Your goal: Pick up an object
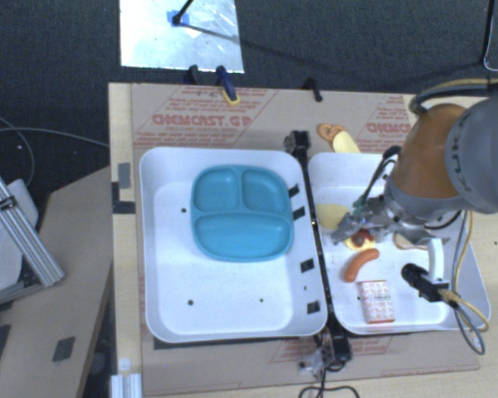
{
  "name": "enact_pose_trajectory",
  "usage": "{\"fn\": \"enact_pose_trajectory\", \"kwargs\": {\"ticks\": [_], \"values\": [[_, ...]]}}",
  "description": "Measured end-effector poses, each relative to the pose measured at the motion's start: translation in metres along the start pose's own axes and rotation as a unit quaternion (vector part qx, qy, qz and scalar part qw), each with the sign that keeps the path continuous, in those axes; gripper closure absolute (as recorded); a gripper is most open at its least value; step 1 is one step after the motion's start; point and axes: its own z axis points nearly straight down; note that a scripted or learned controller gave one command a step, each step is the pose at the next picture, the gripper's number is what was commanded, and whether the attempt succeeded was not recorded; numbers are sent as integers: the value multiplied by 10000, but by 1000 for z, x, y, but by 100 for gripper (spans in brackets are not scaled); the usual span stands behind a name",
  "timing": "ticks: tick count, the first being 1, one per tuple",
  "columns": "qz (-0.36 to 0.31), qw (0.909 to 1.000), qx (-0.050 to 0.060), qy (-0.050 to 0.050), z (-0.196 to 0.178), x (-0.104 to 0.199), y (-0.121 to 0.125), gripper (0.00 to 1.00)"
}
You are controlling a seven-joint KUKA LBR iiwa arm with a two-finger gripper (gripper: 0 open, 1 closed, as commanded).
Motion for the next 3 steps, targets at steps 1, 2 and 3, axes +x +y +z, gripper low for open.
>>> {"fn": "enact_pose_trajectory", "kwargs": {"ticks": [1, 2, 3], "values": [[31, 10000, -69, -22, -20, -4, 3, 100], [-38, 9999, -155, 0, -183, 99, 11, 100], [-1, 10000, -54, -13, -143, 147, 9, 100]]}}
